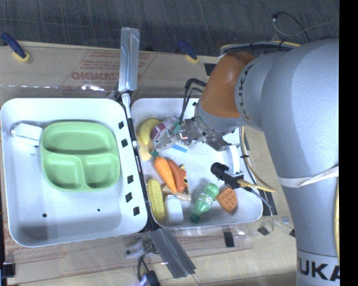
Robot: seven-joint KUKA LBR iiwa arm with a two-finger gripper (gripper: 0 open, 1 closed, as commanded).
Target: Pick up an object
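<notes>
Over the right bin (250, 216), the gripper (169, 134) hangs low beside the banana (145, 133), apparently choosing among toy food heaped near the carrot (165, 171), though whether it grips anything I cannot tell.

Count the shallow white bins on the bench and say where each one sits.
2. The left bin holds a green tray; the right bin beside it holds toy food.

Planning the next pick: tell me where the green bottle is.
The green bottle lies near the front of the right bin, between the white block and the waffle.
</notes>
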